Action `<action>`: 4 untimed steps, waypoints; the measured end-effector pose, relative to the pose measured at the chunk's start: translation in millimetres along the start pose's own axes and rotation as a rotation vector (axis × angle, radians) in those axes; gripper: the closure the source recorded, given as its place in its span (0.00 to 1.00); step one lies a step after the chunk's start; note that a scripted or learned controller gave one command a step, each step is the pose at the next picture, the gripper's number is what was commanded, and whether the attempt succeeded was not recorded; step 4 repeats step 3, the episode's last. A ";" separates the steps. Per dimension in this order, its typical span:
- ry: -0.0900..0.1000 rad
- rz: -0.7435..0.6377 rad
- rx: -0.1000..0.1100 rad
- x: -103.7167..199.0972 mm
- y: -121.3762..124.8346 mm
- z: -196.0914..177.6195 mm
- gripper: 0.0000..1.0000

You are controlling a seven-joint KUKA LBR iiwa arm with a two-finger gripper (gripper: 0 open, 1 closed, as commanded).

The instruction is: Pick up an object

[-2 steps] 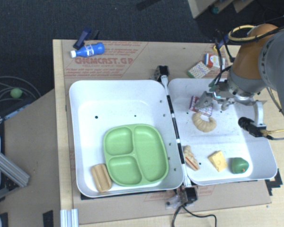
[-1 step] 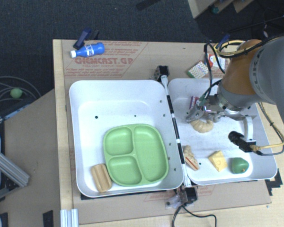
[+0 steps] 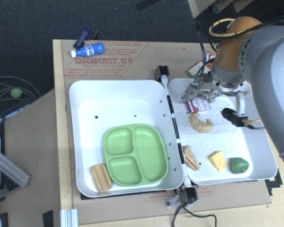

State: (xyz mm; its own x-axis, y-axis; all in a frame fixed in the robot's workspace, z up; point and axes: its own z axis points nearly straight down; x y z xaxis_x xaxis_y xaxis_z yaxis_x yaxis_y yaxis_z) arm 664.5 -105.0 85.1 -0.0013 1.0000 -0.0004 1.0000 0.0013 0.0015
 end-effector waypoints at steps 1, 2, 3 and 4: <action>0.001 0.000 0.004 13.9 -16.2 0.3 0.00; 0.000 0.000 0.002 13.9 -15.7 -10.0 1.00; 0.002 0.000 0.001 67.8 -76.6 -100.6 1.00; 0.002 0.000 0.001 67.8 -76.6 -100.6 1.00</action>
